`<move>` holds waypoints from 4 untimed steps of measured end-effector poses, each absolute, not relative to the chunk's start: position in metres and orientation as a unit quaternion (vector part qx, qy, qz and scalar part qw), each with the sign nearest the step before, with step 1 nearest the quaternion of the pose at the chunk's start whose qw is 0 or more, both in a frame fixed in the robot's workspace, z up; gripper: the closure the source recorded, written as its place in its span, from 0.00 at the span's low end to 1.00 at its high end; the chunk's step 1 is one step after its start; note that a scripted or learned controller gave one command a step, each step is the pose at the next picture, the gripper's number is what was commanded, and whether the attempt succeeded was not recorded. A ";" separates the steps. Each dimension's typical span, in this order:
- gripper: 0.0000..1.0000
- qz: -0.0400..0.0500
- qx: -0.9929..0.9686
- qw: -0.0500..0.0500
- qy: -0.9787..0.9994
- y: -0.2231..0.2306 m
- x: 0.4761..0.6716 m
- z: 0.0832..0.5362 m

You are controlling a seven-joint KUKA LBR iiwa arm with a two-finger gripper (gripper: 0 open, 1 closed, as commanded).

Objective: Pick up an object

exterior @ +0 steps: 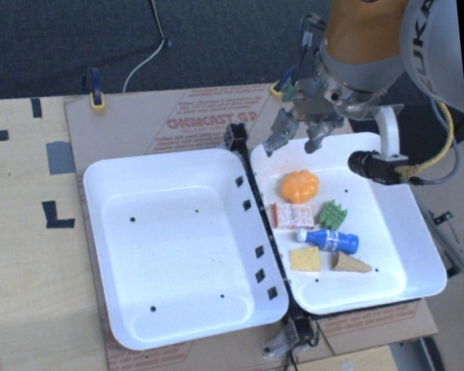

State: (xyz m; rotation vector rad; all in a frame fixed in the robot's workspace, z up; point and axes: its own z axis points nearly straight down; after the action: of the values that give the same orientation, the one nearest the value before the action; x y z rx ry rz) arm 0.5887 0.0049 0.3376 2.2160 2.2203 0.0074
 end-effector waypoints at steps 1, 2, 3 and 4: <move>1.00 0.000 0.705 -0.002 0.709 0.050 0.538 0.344; 1.00 -0.002 0.706 -0.002 0.709 0.083 0.499 0.321; 1.00 0.007 0.706 0.005 0.708 0.076 0.499 0.466; 1.00 0.001 0.706 0.001 0.709 0.102 0.483 0.492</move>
State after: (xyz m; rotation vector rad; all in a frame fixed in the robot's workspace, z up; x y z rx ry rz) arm 0.4832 0.1021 0.4920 2.2163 2.2251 0.0038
